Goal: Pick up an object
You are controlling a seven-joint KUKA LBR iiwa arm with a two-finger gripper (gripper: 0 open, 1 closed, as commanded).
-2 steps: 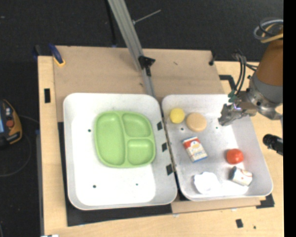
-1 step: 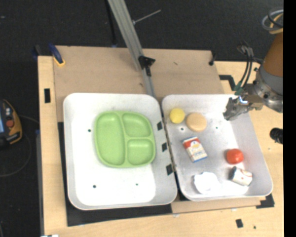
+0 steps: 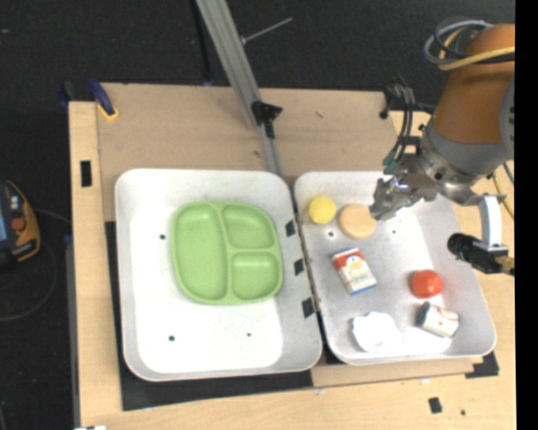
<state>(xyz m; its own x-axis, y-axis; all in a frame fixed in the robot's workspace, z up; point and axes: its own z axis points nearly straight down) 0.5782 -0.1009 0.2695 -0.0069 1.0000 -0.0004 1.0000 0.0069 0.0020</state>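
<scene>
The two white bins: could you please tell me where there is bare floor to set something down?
The left white bin has bare floor all round the green three-compartment plastic tray, widest below it. The right white bin is crowded; its only bare patch lies between the red-and-white carton and the red round object.

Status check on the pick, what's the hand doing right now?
Hand over right bin, at tan round piece; nothing seen held. Yellow ball close beside the tan piece. Small carton just below it.
</scene>
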